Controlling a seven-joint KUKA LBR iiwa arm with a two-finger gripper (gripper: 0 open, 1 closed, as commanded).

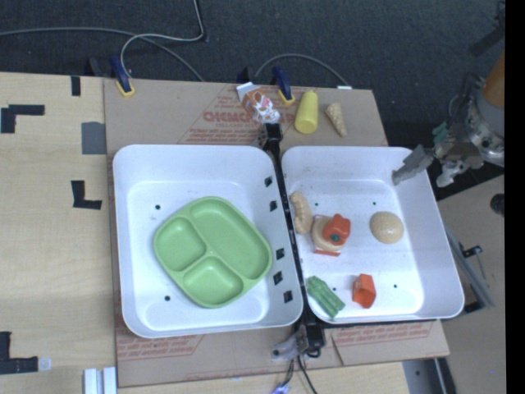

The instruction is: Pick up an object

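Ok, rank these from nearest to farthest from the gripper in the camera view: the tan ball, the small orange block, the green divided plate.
Gripper sits over the right bin's upper right rim.
1. Tan ball, right bin, just below and left of the gripper.
2. Small orange block, right bin, near its lower edge.
3. Green divided plate, left bin, across the divider.

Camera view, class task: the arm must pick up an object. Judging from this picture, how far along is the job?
Nothing looks done yet. The gripper sits over the right bin's upper right rim, with nothing seen in it. In hand: only the approach. Left: the whole pick. The round tan object, the orange-and-red toy, the small orange piece and the green piece all lie on the bin floor.
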